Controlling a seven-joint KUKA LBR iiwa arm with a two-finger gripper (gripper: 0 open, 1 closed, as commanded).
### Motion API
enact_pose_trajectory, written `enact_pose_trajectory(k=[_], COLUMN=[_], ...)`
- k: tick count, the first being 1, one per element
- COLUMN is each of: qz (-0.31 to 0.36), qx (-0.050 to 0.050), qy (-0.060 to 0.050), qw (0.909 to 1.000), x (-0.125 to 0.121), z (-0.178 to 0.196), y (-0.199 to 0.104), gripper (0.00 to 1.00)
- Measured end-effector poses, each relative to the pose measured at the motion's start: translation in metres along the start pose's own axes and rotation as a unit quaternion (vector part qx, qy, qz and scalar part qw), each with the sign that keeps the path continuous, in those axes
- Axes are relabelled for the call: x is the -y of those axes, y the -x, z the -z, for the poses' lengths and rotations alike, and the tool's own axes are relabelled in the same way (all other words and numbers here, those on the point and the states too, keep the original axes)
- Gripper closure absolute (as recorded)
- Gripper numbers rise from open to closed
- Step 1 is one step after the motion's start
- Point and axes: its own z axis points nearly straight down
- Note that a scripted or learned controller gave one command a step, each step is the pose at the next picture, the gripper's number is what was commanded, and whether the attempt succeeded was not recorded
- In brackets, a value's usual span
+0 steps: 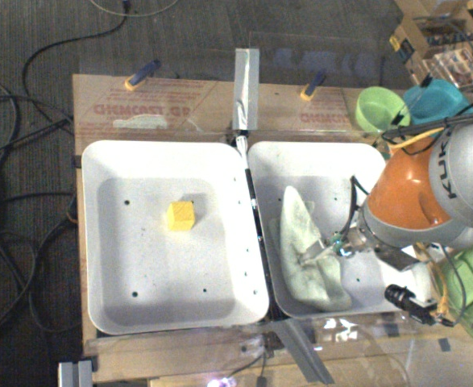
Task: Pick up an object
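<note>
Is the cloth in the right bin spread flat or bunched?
Bunched: the cloth lies crumpled in a long heap under the gripper.

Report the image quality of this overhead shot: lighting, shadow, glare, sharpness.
Camera view: soft, even overhead light; the yellow block casts only a faint shadow on the left bin. White bin floors run near overexposed, so the pale cloth in the right bin blends in. Small glare spots on the bench's front edge. The gripper region is slightly blurred and low in detail.
</note>
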Motion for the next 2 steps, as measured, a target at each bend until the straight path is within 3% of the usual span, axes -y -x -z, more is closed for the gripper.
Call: enact_pose_trajectory(k=[1, 2], qz=[0.003, 0.056], qx=[-0.007, -0.008], qy=[-0.001, -0.014], qw=[1.0, 0.9983], x=[-0.003, -0.036], z=[0.01, 0.203], y=[-0.005, 0.014], gripper=[1.0, 1.0])
